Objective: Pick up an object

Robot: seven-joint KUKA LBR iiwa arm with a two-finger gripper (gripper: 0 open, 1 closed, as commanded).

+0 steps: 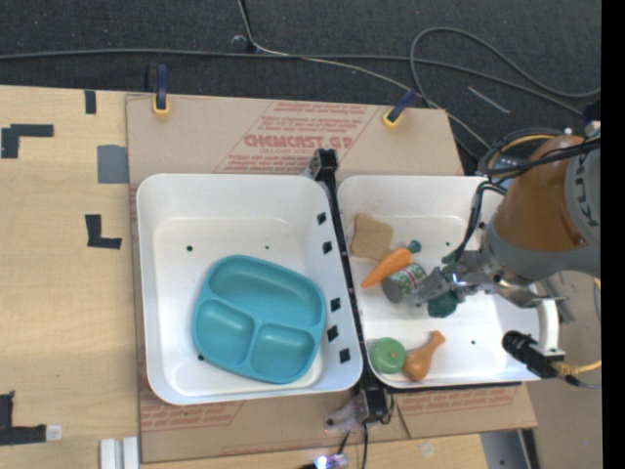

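Note:
The right bin (459, 218) holds several small things. An orange carrot (388, 265) lies beside a tan bread slice (371, 234). A small green-labelled can (404, 282) lies on its side just below the carrot, with a dark teal object (442, 307) right of it. A green round item (388, 356) and a tan drumstick (424, 354) rest near the front wall. My gripper (444, 286) is low in the right bin, right over the teal object and next to the can. The arm's wrist hides part of both.
In the left bin (156, 262) lies a teal divided tray (258, 319). A black divider (337, 272) runs between the bins. The arm's grey and orange body (542, 213) covers the right bin's right side. Cables trail across the dark floor behind.

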